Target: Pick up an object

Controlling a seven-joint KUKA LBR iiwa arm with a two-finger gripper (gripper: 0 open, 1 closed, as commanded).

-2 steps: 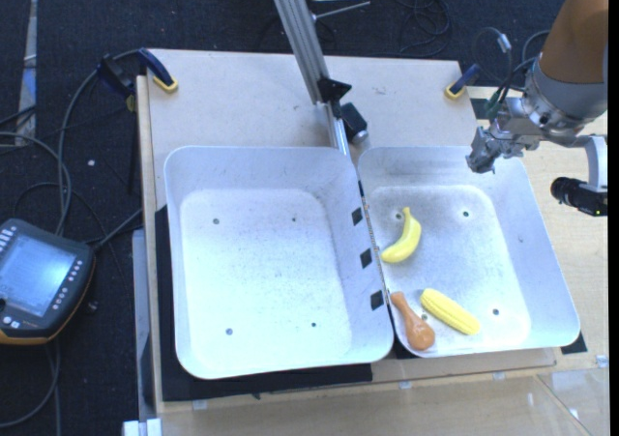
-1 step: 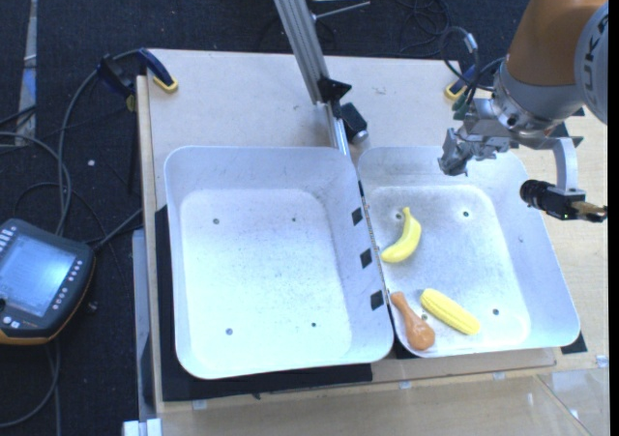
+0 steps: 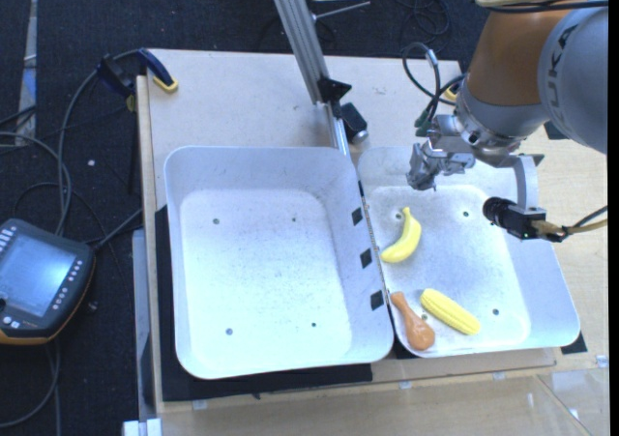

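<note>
In the right bin point(image 3: 542, 279), banana point(image 3: 403, 238) below hand point(image 3: 423, 179), well apart, hand's state unclear

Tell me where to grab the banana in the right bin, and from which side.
Grip the banana across its thick curved middle, coming straight down from above. It lies flat on the right bin floor, apart from the other toys, so the hand probably has room on both sides.

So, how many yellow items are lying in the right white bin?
2. The curved yellow plastic banana lies near the bin's middle, by the left wall. The yellow plastic corn cob lies at the near edge, beside the orange plastic carrot. None seems hidden.
</note>
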